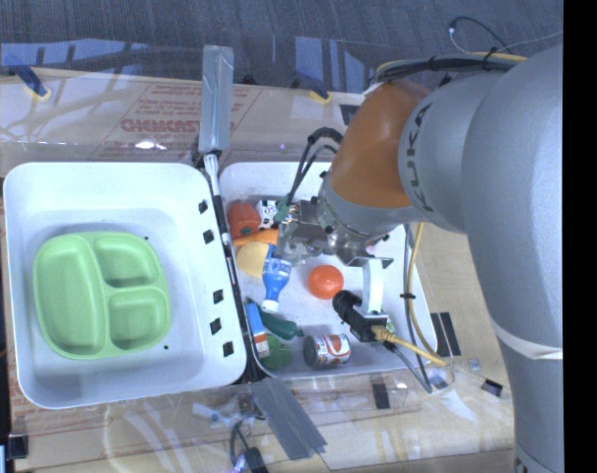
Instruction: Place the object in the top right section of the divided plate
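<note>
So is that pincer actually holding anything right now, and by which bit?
Cannot be told. The pincer sits low in the right bin among the toys, by the blue bottle, its tips hidden by the wrist.

Big grey arm w/ orange band (pixel 446 156) covers right white bin's (pixel 279 180) far side & is cut off at right edge. Claw (pixel 300 233) partly hidden; finger state unclear. Small can's (pixel 327 350) label too small to read.

Smooth, matt green plastic divided plate (pixel 101 294) rests in a glossy white plastic bin (pixel 42 195); at three o'clock, the arm (pixel 496 166) shows satin grey casing.
</note>
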